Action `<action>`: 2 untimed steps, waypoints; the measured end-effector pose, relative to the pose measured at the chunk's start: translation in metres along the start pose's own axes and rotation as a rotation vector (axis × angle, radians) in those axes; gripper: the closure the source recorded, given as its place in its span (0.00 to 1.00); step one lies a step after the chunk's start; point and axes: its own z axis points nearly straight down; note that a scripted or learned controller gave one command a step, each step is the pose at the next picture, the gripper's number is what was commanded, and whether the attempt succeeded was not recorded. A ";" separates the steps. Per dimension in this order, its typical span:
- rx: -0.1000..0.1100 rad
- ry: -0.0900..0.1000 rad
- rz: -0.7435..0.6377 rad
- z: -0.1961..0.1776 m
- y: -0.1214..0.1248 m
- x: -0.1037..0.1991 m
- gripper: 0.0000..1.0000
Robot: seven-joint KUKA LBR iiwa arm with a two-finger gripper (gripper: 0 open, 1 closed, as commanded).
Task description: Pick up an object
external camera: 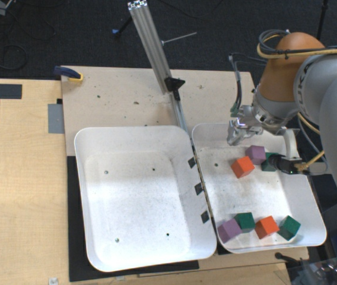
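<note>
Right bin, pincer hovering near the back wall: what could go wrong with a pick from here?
1. The orange cube and purple cube sit touching, so a descent on one may nudge the other or close on both.
2. The pincer sits near the right bin back wall, which may limit approach room.
3. A dark green block lies close beside the arm's hardware and may get bumped.

The tabletop (121, 94) is pale wood (speckled with small dark marks). Two shallow white bins rest on it side by side: the left bin (97, 141) and the right bin (311, 218), their rims touching.
</note>
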 end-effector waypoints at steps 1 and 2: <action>0.001 0.000 -0.005 -0.053 0.001 -0.002 1.00; 0.009 0.003 -0.007 -0.045 -0.007 0.046 1.00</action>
